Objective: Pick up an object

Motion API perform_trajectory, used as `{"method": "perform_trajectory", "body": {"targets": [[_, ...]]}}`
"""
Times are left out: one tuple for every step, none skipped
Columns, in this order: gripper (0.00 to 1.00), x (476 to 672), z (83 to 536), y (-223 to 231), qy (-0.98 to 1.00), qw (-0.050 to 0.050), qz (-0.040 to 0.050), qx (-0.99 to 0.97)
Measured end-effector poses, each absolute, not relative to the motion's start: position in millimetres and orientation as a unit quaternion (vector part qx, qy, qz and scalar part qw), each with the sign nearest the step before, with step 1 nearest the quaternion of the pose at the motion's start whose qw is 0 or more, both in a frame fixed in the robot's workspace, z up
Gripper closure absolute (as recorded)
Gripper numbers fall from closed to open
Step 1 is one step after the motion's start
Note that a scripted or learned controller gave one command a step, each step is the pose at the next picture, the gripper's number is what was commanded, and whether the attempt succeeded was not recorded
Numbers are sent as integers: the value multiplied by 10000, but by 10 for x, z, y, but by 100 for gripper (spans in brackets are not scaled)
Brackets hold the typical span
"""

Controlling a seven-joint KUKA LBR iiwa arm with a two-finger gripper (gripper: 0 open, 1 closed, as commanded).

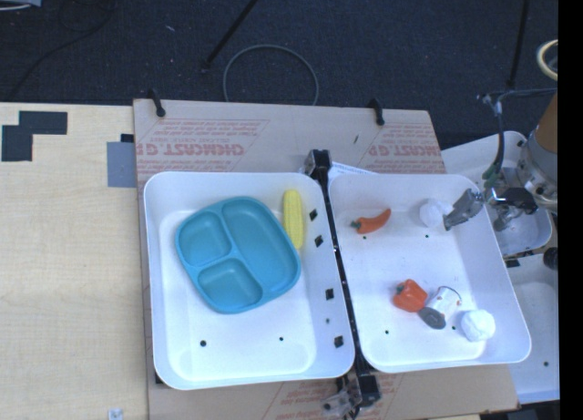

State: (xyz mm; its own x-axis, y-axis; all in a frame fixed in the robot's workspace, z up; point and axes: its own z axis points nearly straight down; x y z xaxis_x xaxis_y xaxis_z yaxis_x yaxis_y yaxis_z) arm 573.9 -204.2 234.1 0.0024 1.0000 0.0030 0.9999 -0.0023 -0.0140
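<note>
gripper [466,209] at right bin's [510,272] far edge, grasp state unclear, white ball [431,214] just beside, orange pepper [373,220] near

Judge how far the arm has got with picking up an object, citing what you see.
Done: nothing looks lifted. The orange pepper, white ball and orange block all lie on the right bin floor.
In hand: the gripper sits at the bin's upper right, near the white ball.
Left: descend, grasp, lift.
</note>
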Motion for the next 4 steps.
{"method": "perform_trajectory", "body": {"targets": [[0, 5764, 2413, -2043, -7071, 3, 4, -7071], [0, 5684, 1948, -2019, -7071, 30, 17, -7071], [0, 5581, 1444, -1985, -7071, 34, 16, -7071], [0, 5574, 911, -1970, -7068, 30, 14, -7074]]}}
